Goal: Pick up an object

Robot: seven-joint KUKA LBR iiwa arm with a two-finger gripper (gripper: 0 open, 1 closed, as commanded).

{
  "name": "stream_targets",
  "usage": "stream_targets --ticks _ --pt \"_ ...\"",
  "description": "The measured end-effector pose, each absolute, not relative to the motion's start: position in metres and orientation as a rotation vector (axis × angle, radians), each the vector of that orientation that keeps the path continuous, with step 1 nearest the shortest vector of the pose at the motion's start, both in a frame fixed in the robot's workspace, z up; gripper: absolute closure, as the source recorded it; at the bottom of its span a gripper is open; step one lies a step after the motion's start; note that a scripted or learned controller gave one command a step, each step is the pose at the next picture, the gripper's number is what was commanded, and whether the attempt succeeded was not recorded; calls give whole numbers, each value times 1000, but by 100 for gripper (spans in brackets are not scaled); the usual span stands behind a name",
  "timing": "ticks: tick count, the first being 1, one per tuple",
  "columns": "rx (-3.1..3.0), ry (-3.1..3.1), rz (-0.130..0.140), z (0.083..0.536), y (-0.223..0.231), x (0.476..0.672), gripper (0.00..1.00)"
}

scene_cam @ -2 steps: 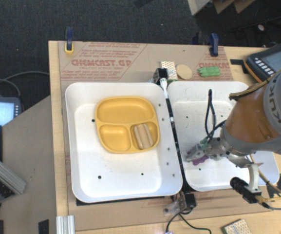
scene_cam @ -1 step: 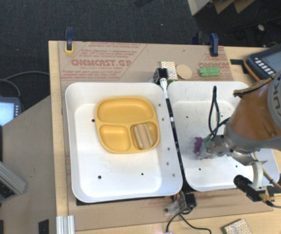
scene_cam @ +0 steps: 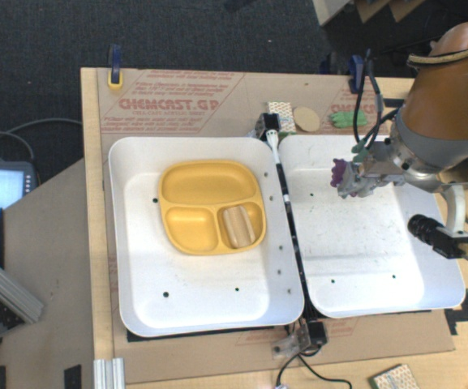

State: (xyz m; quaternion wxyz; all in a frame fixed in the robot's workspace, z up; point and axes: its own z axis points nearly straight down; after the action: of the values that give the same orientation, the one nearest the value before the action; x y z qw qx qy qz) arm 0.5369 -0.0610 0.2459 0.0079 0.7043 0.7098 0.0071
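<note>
My gripper (scene_cam: 345, 178) hangs over the far part of the right bin (scene_cam: 363, 290), reaching in from the right. A small purple object (scene_cam: 339, 169) sits between its fingertips, and the fingers look shut on it. In the left bin (scene_cam: 136, 250) lies a yellow divided plate (scene_cam: 209, 186). A beige block (scene_cam: 236, 225) rests in the plate's near right compartment.
A black cylindrical part (scene_cam: 435, 235) juts in over the right bin's right side. Beyond the bins, a tan disc (scene_cam: 306, 119) and a green item (scene_cam: 346, 120) lie on the cardboard bench. Cables hang by the arm's wrist.
</note>
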Motion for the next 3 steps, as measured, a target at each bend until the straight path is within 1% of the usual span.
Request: stream_targets --ticks 1,2,3 --pt "2213 2222 6 235 -45 586 100" --pt "2221 2205 6 318 -115 560 100" --pt "2218 2232 -2 300 -49 536 100"
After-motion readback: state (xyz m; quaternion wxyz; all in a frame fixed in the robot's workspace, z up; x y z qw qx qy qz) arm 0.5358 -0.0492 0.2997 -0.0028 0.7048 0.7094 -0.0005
